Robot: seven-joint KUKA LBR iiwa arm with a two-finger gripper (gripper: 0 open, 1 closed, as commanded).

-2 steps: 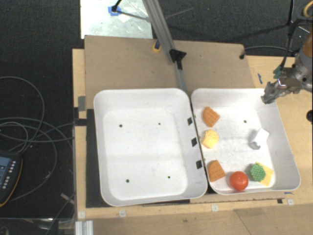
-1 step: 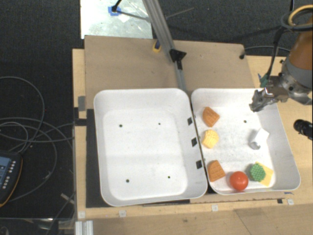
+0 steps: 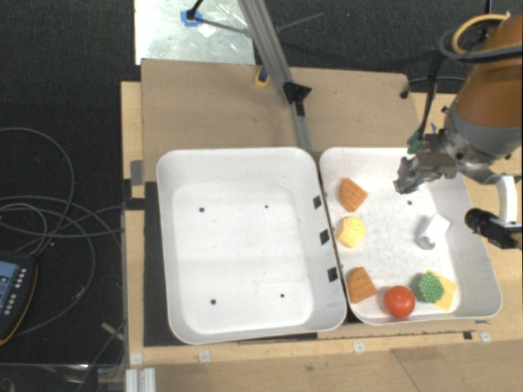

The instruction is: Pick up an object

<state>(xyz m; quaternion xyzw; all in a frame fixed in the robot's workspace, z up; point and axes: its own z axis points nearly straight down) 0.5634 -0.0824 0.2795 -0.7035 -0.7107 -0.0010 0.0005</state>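
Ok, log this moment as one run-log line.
phase: approach | tool: above right white bin, far end | nearest: orange wedge-shaped toy | held: nothing seen

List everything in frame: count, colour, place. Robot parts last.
bins: 2, white, side by side on the bench; left bin, right bin
orange wedge pieces: 2, orange, right bin, one upper left, one lower left
corn piece: 1, yellow, right bin, between the wedges
tomato: 1, red, right bin, near edge
green-and-yellow piece: 1, right bin, beside tomato
white piece: 1, right bin, right side
arm: 1, orange and grey, from the right
claw: 1, dark, over right bin's upper area
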